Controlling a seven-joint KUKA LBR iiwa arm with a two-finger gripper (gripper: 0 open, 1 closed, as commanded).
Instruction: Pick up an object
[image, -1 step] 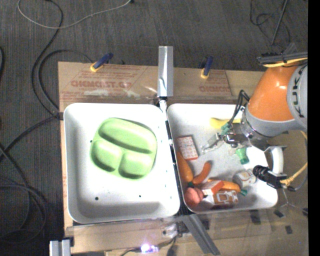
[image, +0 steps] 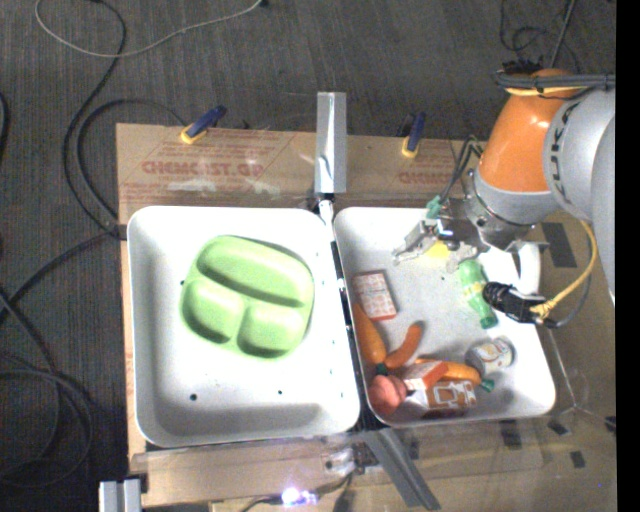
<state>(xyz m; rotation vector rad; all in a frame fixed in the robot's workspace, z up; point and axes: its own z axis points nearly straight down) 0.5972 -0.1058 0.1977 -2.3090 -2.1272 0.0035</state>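
Over the right bin (image: 545, 395), toward its one o'clock corner, the gripper (image: 428, 240) hangs with fingers spread, holding nothing. Carrots (image: 390, 345), carton (image: 440, 388) and green bottle (image: 478, 295) lie below; a green tray (image: 248, 296) fills the left bin (image: 150, 400).

We were looking at what seemed a robotics lab: a grey and orange arm (image: 545, 150) reached over two white bins (image: 150, 400) on a clamped cardboard sheet (image: 210, 165). Loose cables (image: 60, 150) trailed across dark carpet (image: 300, 50).
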